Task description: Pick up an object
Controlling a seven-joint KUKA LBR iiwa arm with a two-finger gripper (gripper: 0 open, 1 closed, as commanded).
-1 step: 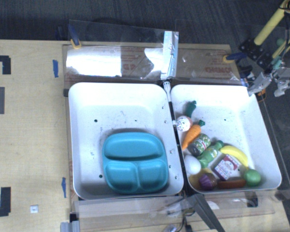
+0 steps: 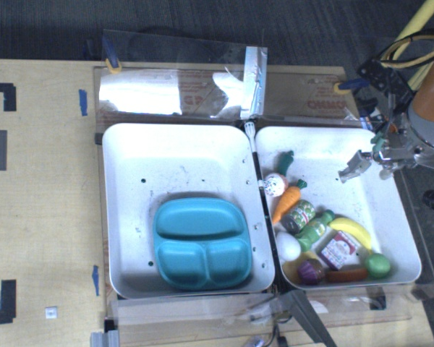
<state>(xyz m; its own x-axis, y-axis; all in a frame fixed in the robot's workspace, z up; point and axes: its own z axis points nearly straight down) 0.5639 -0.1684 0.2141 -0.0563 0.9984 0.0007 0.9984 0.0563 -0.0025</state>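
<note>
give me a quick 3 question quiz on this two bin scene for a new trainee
1. True or false: the blue tray lies in the left bin.
2. Which lies nearest the right bin's front right corner? A) carrot B) green ball C) white egg
3. Fill in: the gripper hangs over the ____ bin, apart from the toy food.

Key
1. True.
2. B. The carrot and the egg lie by the wall between the bins.
3. Right. It is over the bare back part of the bin, while the banana and the rest lie toward the front.
</note>
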